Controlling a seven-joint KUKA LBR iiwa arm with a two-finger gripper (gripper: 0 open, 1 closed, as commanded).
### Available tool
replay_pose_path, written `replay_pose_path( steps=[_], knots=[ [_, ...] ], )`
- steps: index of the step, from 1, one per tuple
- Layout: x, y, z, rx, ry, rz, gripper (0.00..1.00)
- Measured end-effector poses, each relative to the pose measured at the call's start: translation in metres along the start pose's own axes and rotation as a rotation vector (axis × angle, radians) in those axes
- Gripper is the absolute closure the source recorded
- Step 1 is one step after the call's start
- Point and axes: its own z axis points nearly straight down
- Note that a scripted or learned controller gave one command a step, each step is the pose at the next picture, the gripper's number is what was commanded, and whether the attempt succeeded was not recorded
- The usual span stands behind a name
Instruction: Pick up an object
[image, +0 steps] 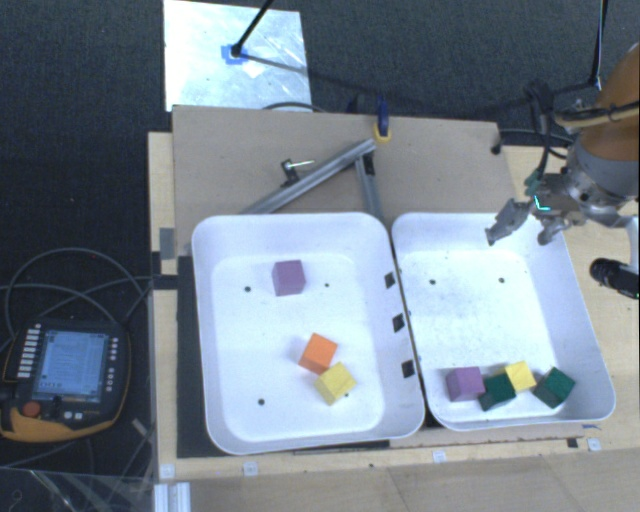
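Both bins, the left bin (215, 300) and the right bin (570, 300), look like smooth white plastic with a slight sheen. The surface (440, 150) under them appears matt brown, like fibreboard or cardboard. The metal rod (310, 178) lying on it is bare grey with a dull shine. The blocks, such as the orange block (318, 351), have a matt, evenly coloured finish.

A single camera looks down from above at a slant, seemingly from the near edge, taking in both white bins (300, 235) and the bench (440, 140).
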Motion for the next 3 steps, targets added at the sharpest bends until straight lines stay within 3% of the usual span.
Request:
replay_pose_path(
  steps=[3],
  knots=[
    [-0.016,-0.008,0.14,0.005,0.0,0.004,0.0]
  ],
)
